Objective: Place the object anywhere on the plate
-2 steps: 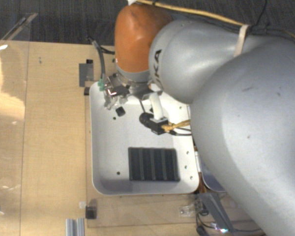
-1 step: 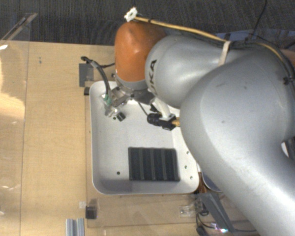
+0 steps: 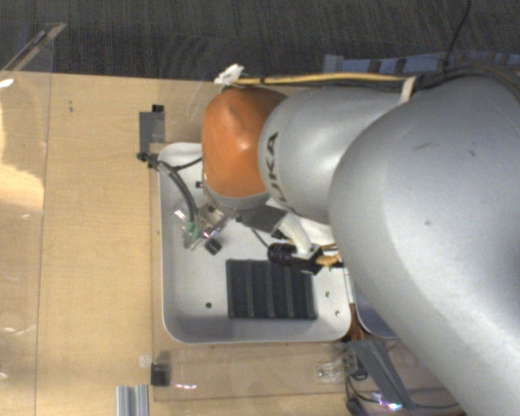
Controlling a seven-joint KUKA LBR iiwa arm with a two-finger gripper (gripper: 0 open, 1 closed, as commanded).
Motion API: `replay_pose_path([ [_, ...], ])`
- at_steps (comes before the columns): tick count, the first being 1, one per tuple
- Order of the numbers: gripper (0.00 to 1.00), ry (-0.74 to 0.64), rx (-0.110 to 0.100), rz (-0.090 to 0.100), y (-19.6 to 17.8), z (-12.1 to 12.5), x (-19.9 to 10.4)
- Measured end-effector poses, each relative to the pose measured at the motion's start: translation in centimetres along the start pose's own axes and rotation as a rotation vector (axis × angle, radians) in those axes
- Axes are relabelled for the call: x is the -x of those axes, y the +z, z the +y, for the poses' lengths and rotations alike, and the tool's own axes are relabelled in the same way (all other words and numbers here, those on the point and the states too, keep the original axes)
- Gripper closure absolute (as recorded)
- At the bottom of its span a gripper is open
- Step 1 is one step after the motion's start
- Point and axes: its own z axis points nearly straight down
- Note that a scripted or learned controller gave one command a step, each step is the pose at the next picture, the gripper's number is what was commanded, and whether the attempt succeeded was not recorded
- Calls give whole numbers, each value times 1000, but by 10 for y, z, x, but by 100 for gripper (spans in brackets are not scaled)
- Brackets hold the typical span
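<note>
Grey arm (image 3: 399, 180) with orange band (image 3: 230, 141) over the white bin (image 3: 178, 310)
Tool (image 3: 199, 230) low near the bin's left wall; a black ribbed block (image 3: 271, 289) lies flat just beside it

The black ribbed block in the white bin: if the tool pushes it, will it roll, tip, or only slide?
The black ribbed block lies flat and low on the white bin floor, so it will probably slide, not roll or tip. Its straight, even ribs suggest it is stiff. The ridged top may offer some grip.
</note>
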Motion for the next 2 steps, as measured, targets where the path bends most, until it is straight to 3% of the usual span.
replay_pose_path([
  [1, 100, -371, 5, -4, -121, 36, 41],
  [2, 100, -22, -6, -4, -9, 44, 31],
])
